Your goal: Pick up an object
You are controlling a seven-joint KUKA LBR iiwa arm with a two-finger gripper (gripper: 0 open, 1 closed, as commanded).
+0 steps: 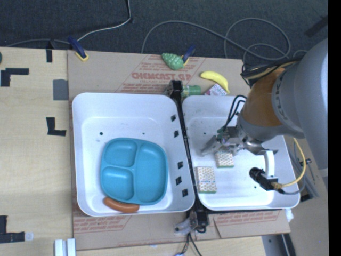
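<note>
Hovering low in the right bin, your gripper sits just above a small patterned packet, centre-right of frame; I cannot tell its state. Second packet lies nearby, lower left.

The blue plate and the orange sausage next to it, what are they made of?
The blue plate looks like moulded plastic: one even colour, smooth rounded dividers, a soft matte sheen. The orange sausage is probably a plastic or rubber toy, since it is uniformly coloured and smooth, though the view is too small to be sure. Both lie in the left bin, which looks like thin white plastic.
</note>
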